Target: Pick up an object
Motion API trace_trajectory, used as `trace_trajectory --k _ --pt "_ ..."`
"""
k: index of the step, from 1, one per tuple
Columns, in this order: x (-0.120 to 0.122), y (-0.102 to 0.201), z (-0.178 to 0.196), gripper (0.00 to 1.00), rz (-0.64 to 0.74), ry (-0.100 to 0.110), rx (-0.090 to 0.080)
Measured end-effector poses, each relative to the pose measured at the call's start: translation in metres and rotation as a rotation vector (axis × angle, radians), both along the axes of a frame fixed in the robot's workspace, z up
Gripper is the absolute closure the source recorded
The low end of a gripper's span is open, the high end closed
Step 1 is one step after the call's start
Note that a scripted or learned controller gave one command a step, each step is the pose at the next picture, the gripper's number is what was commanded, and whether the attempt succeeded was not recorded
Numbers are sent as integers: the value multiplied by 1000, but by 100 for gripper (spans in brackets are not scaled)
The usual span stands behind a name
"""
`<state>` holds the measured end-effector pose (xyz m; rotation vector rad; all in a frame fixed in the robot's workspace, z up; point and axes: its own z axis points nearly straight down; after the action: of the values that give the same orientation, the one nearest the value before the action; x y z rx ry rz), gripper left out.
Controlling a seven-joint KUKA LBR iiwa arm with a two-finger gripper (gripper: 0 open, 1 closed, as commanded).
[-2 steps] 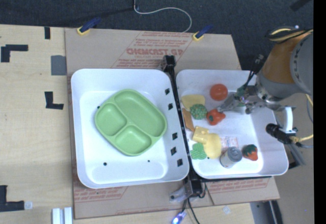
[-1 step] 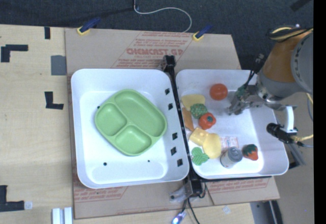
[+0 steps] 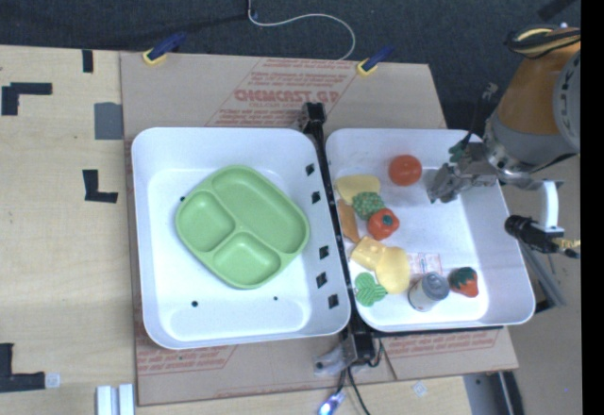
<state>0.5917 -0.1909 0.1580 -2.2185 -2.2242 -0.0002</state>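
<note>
1. Camera view: the claw (image 3: 444, 185) hangs over the right bin (image 3: 491, 243), near that bin's far right side, with the grey and orange arm (image 3: 538, 111) behind it; it is small and dark here, so I cannot tell how wide it stands, and nothing is seen caught in it
2. Just to the claw's left, apart from it, sits a round red-orange ball (image 3: 405, 169), the closest candidate for picking
3. Further left and a little nearer the camera lie a pale yellow piece (image 3: 357, 187), a green lump (image 3: 368, 203) and a red tomato-like toy (image 3: 382, 224) with an orange strip (image 3: 348, 223) beside them, all crowded together
4. Well below the claw in this view are a yellow block (image 3: 385, 264), a green ruffled piece (image 3: 369, 290), a grey cap-shaped item (image 3: 430, 290) and a small red toy with a green top (image 3: 463, 282)
5. Far to the claw's left, the left bin (image 3: 156, 243) holds a green divided plate (image 3: 243, 225)
6. Judgement: the ball looks like light, stiff plastic toy food, smooth and prone to roll or squirt out; take it across its widest middle, coming straight down, since it stands clear of its neighbours
</note>
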Motion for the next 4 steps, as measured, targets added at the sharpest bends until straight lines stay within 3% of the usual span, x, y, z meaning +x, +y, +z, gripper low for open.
trace_trajectory --k 1,2,4 --pt "11 1 53 100 0 -1 -1" --pt "12 2 66 100 0 2 0" --pt "-30 97 59 100 3 7 2"
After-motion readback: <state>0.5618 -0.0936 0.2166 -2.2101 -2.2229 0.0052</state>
